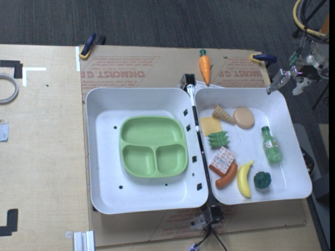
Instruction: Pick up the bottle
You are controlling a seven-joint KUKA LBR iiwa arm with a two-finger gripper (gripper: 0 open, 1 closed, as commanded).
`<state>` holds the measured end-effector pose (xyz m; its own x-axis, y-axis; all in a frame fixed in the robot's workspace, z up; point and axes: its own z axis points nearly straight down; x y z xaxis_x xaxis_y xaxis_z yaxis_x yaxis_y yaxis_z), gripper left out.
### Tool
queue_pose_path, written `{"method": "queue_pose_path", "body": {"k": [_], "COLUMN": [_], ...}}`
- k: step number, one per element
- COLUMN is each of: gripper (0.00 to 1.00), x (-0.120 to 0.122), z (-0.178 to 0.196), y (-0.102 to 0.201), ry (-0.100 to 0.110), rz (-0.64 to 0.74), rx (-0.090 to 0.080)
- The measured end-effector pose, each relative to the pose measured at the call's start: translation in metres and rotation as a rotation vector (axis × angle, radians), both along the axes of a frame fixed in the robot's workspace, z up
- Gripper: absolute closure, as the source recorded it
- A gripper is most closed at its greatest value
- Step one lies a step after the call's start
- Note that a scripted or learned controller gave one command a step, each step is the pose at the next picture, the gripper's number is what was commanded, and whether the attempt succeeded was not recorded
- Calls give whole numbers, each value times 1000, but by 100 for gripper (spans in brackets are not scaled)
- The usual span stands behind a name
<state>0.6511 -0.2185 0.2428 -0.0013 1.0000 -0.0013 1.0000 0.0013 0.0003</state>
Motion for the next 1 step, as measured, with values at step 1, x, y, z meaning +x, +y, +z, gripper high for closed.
{"method": "queue_pose_path", "body": {"k": [1], "gripper": [100], "x": [1], "z": [10], "y": [0], "ry": [-1], "rz": [3], "rx": [-2]}}
